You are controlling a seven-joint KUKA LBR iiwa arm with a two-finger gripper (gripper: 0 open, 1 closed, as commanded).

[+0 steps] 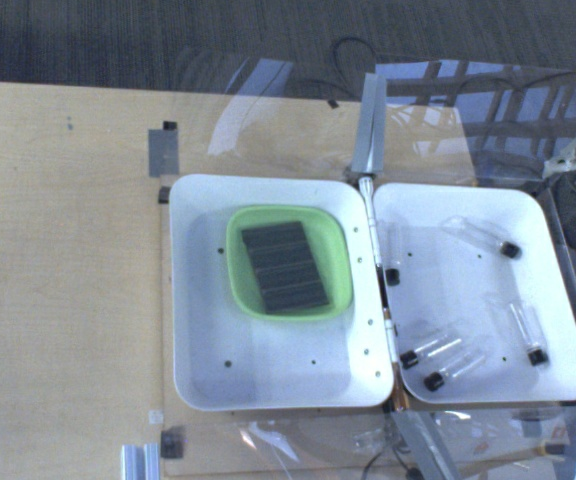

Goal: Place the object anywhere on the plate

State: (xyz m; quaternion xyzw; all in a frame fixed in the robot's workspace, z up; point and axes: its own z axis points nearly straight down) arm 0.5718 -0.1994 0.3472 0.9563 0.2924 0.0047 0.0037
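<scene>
Jaws first: can't tell whether they're released or clenched, so I won't guess.

The task's thing, as far as I can judge, is the dark grey ribbed rectangular block (pixel 286 266), and it's lying flat on the lime-green square plastic plate (pixel 240 268). It's turned a little against the plate's edges. The plate sits in the upper middle of the left shallow white bin (pixel 183 298). So to my eye the placing looks done, or very close to it.

Over in the right shallow white bin (pixel 558 268) there are a few clear plastic tubes with black caps: one near the top (pixel 483 236), a pair at the bottom left (pixel 443 358) and one at the lower right (pixel 526 333). All of them are well apart from the plate.

What could still go wrong:
- The block takes up most of the plate's floor and its lower right corner is close to the raised rim, so any bump could ride it up onto the rim or tip it over the side.
- The plate looks light and is just resting in the bin, so a low sweep by the arm could shove the whole thing.
- If a tube is actually the target, it's see-through and round, which means easy to misjudge and quick to roll.

The light wooden tabletop (pixel 58 268) around the bins isn't a factor.
</scene>
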